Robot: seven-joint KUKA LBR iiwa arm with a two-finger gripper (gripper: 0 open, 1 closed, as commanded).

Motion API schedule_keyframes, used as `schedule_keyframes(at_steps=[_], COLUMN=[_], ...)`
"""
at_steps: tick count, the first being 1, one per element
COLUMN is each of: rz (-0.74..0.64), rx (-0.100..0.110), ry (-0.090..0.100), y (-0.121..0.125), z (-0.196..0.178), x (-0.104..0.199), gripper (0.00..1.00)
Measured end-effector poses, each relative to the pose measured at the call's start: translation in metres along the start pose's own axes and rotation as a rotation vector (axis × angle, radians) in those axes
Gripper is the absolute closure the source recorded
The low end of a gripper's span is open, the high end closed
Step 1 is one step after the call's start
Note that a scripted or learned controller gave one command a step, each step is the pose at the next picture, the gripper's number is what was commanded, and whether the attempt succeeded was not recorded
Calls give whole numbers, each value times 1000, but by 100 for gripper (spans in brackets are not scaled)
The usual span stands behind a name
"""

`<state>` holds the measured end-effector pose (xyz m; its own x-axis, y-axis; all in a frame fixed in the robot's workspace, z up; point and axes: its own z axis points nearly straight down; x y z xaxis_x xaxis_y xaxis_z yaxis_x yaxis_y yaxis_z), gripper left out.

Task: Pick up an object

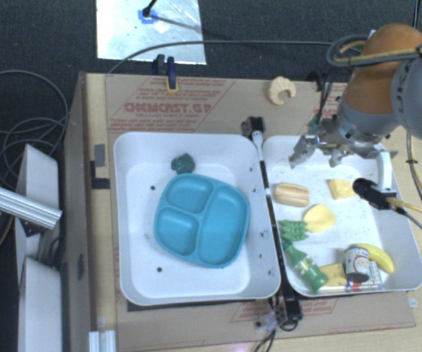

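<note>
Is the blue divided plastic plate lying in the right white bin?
No, the blue divided plastic plate lies in the left white bin, beside a small dark green object.

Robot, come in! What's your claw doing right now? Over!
Gripper open, holding nothing, over right bin's back left corner. Bread roll nearest, below it. Nothing blocking.

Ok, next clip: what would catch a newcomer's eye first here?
The blue divided tray dominates the left bin. The right bin is crowded with small toy foods, among them a banana and a green bottle. The arm's claw hovers over that bin's far end.
</note>
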<state>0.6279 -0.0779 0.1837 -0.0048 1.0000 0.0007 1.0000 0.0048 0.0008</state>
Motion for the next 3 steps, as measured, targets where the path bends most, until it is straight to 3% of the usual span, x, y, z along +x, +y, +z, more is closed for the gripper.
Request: schedule_keyframes(at_steps=[1,2,3], rz=[2,5,3], rx=[-2,-14,-20], ry=[-1,-3,2], y=[-46,-90,-87], z=[90,94,80], x=[-44,-54,-52], gripper=[0,0,100])
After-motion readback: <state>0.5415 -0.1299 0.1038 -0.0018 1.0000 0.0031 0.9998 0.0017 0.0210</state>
